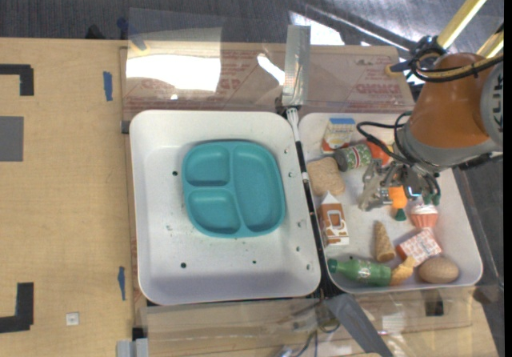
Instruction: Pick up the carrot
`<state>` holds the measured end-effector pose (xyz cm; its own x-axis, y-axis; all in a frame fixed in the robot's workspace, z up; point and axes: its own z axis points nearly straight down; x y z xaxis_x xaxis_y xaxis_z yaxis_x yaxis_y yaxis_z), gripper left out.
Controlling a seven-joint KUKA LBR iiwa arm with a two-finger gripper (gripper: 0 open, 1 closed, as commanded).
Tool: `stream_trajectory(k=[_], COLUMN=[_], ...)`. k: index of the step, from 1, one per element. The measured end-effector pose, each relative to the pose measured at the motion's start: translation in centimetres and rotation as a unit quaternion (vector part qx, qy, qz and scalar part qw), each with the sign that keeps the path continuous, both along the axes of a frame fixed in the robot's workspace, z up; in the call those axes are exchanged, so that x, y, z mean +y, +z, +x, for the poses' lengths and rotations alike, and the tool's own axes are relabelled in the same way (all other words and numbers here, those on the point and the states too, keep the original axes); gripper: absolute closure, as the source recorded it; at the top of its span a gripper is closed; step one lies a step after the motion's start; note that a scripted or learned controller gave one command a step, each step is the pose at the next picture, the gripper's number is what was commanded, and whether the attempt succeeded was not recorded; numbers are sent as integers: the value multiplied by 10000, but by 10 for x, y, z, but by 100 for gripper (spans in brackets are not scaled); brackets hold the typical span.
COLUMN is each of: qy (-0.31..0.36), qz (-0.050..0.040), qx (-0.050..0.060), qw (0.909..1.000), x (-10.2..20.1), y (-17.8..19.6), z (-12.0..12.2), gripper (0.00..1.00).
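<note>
The gripper (pixel 390 187) hung low in the right bin (pixel 470 250), just beside the carrot (pixel 398 198), apparently lined up for a grasp, though whether its jaws were open could not be told.

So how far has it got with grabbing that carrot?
Done: the arm has reached into the right bin, and the gripper sits low among the toy food. In hand: an orange piece, probably the carrot, lies right at the gripper, but a grip can't be confirmed. Left: closing on it and lifting.
</note>
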<state>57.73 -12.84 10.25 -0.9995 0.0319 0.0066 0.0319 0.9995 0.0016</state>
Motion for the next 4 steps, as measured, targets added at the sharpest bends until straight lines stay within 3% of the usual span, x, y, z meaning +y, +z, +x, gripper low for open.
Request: stream_trajectory(k=[1, 2, 3, 4], qy=[-412, 563, -380, 103], qz=[-8, 3, -11, -18], qx=[-124, -10, -93, -130], qw=[9991, 9984, 9992, 9999], x=[46, 0, -44, 22], y=[129, 7, -12, 151], z=[-1, -91, -25, -37], gripper=[100, 100, 100, 100])
